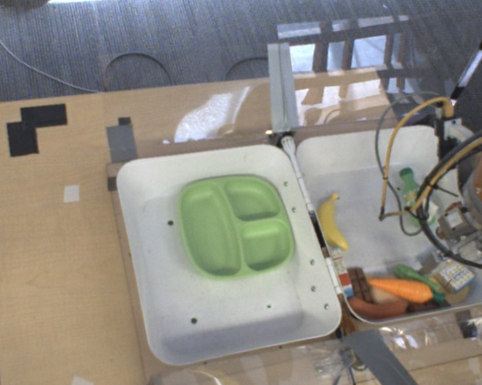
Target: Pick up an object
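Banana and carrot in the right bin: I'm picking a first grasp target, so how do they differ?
The banana is yellow and curved; the carrot is orange and straight. The banana lies along the bin's left wall, running near to far; the carrot lies crosswise at the near end. The banana lies apart from the other items; the carrot sits packed among them. Both are long, slim and lying flat in the right bin.

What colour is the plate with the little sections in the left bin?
Light green. The plate shows clearly in the camera view.

Green tray in left bin; banana in right bin.
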You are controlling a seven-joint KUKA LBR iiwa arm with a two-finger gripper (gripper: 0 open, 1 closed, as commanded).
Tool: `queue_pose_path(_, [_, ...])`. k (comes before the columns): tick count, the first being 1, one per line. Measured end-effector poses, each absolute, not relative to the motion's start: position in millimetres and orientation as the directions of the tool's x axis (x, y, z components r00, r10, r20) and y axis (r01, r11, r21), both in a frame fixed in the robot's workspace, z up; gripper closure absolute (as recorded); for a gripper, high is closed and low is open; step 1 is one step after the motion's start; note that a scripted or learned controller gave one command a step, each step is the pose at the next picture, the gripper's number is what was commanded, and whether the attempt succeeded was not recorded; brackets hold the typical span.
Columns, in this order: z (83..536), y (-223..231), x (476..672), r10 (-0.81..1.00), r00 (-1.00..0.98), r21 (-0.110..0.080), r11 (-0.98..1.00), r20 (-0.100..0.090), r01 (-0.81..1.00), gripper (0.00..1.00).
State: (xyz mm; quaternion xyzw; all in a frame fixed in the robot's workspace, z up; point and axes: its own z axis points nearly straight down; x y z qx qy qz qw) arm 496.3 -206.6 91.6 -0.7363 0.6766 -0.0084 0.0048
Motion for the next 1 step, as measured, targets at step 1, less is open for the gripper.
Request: queue_pose_path(1, [90.8,-189.2,556.4,-0.991,0.131,-0.016,-0.131,0.005,-0.991,0.00])
